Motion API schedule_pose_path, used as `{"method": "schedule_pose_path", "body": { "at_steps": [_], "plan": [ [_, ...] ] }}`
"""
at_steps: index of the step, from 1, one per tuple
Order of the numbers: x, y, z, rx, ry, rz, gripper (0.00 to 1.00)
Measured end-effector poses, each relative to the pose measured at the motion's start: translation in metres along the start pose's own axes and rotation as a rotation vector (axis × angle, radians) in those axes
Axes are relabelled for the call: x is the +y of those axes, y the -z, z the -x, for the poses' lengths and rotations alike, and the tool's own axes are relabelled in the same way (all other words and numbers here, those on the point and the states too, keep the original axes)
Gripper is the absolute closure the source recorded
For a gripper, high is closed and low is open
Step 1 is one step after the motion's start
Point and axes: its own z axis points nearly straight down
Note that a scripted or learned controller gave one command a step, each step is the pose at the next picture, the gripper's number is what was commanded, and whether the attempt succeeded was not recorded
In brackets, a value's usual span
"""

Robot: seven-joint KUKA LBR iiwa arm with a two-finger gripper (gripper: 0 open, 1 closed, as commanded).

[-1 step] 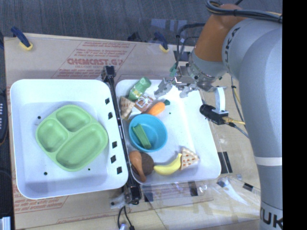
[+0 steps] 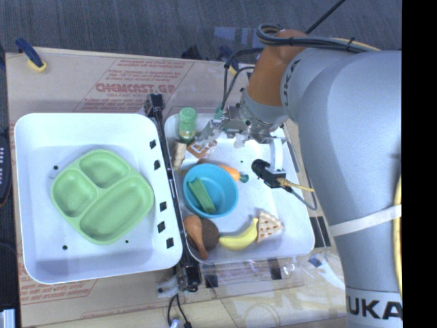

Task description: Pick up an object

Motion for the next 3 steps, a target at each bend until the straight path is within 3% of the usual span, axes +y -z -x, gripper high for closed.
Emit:
{"method": "schedule_pose_path", "body": {
  "at_steps": [1,2,3],
  "plan": [
    [-0.088,-0.011,0.000,-0.006,-0.093,0.008,0.00],
    [-0.079,-0.026,-0.034,-0.001,-0.430,-0.028,0.00],
    [-0.079,-0.017,-0.035,0.000,-0.422,-0.038,1.00]
  ]
}}
